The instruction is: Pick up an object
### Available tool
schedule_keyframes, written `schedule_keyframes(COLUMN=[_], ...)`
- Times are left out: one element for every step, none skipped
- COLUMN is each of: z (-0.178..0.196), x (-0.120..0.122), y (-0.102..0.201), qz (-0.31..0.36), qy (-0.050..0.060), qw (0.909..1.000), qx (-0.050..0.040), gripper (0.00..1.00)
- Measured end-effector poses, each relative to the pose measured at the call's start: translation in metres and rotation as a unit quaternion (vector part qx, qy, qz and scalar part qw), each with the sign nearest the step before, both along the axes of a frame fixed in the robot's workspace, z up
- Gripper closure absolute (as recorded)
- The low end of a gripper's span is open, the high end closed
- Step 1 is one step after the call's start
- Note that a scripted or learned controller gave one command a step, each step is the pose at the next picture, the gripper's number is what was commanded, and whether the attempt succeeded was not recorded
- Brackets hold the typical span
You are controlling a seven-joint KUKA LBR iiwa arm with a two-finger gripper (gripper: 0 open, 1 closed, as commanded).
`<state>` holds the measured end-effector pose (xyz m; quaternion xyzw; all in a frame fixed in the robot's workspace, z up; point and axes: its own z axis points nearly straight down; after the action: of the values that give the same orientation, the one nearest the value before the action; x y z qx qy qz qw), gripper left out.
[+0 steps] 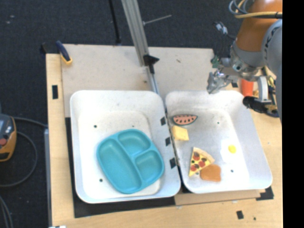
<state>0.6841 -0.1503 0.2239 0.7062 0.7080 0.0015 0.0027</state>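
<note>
The right bin [247,127] holds a watermelon slice [184,119], a pale yellow block [180,134], a pizza slice [198,161], an orange-brown piece [211,174] and a small yellow item [232,149]. My gripper [214,85] hangs over the bin's far rim, above and to the right of the watermelon slice. Nothing shows between its fingers. The grey arm with its orange band [256,27] reaches in from the upper right.
A teal divided plate [130,161] lies in the left bin [85,113]. A slanted aluminium post [137,32] rises from the bench behind the bins. Cables and an orange part [248,87] sit beside the right bin's far right corner.
</note>
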Motion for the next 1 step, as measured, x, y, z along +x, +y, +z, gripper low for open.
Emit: schedule_keyframes(z=[-0.0057], x=[-0.0068], y=[0.0478], qz=[0.001], qy=[0.003], qw=[1.0], qx=[0.0008], gripper=[1.0])
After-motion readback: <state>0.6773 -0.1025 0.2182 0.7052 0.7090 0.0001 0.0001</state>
